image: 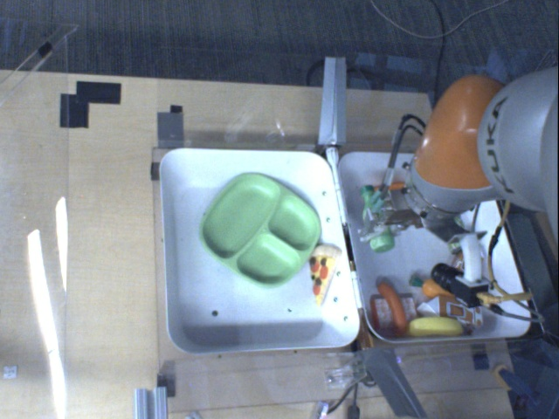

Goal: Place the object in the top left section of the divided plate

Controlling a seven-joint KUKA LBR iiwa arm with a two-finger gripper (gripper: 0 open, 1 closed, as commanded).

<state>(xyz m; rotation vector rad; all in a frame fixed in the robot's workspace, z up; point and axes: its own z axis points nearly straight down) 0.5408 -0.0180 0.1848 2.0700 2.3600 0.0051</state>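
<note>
We judged the gripper (381, 225) was at the picking stage over the right bin (397, 269), its jaws' state unclear to us, the green divided plate (260, 225) awaiting a carry leftward.

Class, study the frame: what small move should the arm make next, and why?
Probably lower the gripper onto the green object in the right bin and close. The divided plate in the left bin holds nothing yet, and the gripper sits right above that object.
</note>
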